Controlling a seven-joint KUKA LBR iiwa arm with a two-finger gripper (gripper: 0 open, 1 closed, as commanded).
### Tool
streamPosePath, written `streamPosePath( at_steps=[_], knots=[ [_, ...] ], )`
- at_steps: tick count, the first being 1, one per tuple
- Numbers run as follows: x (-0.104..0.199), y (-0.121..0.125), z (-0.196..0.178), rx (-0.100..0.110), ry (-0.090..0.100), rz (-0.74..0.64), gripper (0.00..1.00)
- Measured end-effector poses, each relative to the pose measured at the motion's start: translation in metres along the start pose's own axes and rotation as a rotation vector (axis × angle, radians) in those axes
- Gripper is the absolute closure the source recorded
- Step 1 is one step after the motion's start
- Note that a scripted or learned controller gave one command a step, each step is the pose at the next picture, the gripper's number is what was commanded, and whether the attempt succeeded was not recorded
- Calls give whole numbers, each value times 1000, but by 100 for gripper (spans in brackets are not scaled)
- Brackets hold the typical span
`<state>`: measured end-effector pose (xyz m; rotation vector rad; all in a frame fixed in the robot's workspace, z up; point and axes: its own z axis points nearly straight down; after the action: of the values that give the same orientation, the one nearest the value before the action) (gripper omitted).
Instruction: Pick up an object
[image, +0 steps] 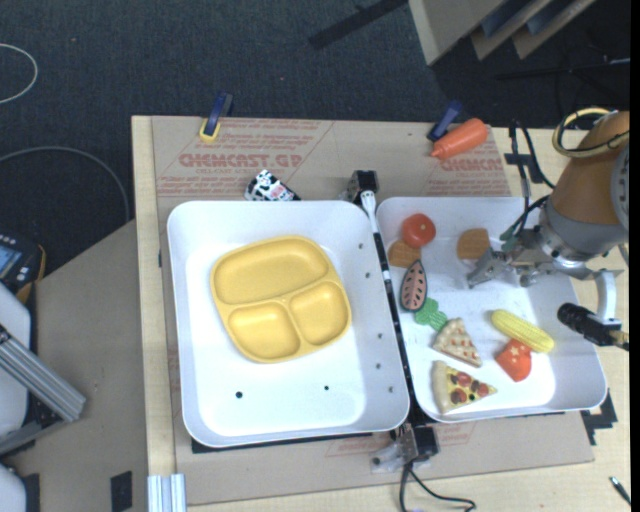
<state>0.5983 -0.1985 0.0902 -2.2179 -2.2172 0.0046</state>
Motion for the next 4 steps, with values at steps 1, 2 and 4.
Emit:
streamPosePath(
  at_steps=[1,2,4],
  knots=[
    [1,0,6,-3,-1,-1,0],
    [1,1,-6,-6,-2,0,100],
    [7,-5,-108,-13,-4,-2,100]
  ],
)
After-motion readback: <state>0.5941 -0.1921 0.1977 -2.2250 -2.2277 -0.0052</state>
